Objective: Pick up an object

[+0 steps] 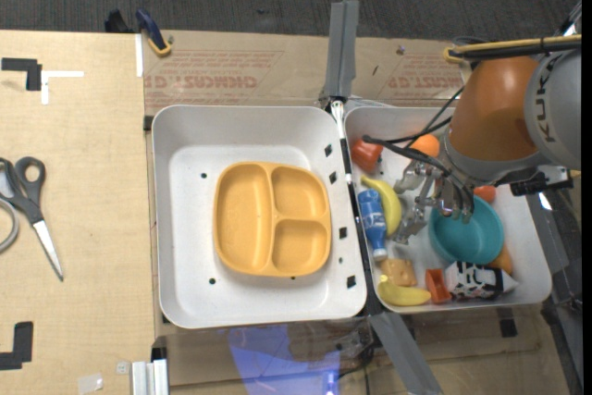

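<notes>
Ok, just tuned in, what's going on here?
The arm is reaching into the right bin, its gripper low among the clutter, between the banana and the teal bowl. Nothing can be seen between its fingers. The blue bottle lies by the divider. The left bin holds a yellow plate.

Bench [74, 291]: light wood-toned top. Two shallow white bins stood side by side toward its right end, the left bin [176, 227] touching the right bin [529, 287]. A pair of grey-handled scissors [35, 208] lay near the left edge. Black corner markers [23, 72] sat at the far left and near left. Flattened brown cardboard [240, 74] lay along the far edge behind the bins.
</notes>
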Robot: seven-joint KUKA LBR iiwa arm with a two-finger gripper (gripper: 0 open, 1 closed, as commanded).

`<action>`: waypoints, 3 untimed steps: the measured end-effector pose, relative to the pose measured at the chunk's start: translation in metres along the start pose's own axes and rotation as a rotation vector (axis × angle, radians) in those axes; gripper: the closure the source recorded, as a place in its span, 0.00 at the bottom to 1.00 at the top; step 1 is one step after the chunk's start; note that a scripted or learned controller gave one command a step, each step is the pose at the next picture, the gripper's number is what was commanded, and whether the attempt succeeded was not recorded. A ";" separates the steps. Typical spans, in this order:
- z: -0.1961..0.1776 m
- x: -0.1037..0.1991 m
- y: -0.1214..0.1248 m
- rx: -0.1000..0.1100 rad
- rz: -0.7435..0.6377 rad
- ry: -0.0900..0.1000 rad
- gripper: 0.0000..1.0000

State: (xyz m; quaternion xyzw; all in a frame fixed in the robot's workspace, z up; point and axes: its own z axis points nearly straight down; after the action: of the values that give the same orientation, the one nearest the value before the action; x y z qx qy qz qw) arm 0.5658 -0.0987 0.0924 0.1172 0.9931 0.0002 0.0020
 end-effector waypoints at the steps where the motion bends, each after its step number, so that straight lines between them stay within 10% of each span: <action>1: -0.001 0.047 -0.030 -0.005 0.163 -0.002 0.00; 2: -0.001 -0.030 0.005 0.001 0.346 -0.001 0.00; 3: -0.012 -0.019 -0.055 -0.011 0.342 -0.001 0.00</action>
State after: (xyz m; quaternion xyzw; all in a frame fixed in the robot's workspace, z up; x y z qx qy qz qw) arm 0.5717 -0.1564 0.1046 0.2844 0.9587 0.0057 0.0029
